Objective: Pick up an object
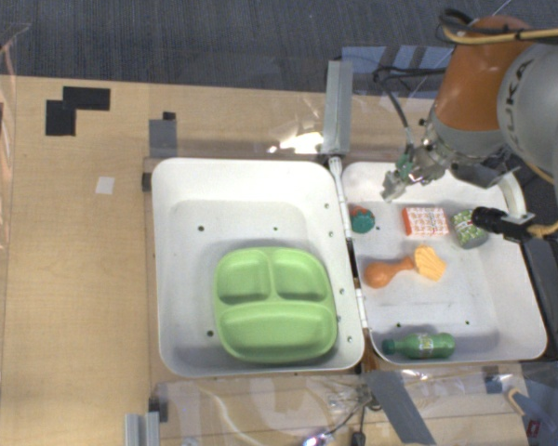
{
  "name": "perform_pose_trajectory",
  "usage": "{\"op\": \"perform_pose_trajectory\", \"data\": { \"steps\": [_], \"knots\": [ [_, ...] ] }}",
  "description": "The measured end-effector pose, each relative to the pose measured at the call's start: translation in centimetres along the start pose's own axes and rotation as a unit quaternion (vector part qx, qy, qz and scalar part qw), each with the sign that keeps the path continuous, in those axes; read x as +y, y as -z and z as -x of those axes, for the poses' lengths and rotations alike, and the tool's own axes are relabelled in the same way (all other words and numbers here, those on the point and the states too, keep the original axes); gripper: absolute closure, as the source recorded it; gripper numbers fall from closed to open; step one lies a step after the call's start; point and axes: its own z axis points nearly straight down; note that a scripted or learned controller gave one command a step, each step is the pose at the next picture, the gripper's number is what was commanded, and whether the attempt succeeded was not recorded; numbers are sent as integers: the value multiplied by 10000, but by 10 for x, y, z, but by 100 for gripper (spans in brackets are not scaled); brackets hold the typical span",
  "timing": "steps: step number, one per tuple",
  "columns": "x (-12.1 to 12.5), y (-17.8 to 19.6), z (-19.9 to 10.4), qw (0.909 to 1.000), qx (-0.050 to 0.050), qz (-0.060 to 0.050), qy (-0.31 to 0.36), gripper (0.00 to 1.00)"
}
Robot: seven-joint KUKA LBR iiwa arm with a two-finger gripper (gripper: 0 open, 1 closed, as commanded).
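My gripper (395,184) hangs over the far left part of the right bin (502,333), above the bin floor and apart from every object. Just below it lies a small teal and red ball (361,219) near the divider. To its right are a red and white box (425,220) and a crumpled green packet (467,229). An orange handle with a yellow head (405,268) lies mid-bin. A green bottle (418,345) rests on its side at the near wall.
The left bin (181,193) holds a green divided plate (275,303) in its near half. A metal post (338,110) stands at the far end of the divider between the bins. The arm's orange band (479,82) looms over the right bin's far edge.
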Motion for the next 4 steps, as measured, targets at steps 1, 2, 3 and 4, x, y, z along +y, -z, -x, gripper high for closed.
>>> {"op": "perform_pose_trajectory", "data": {
  "steps": [1, 2, 3, 4],
  "knots": [
    [0, 0, 0, 10000, 1, -5, 1, 0],
    [-60, -83, 40, 9987, -58, 66, 503, 0],
    [-57, -73, 43, 9986, -96, 109, 510, 100],
    [27, 15, 16, 9992, -3, -4, -409, 100]
  ]
}}
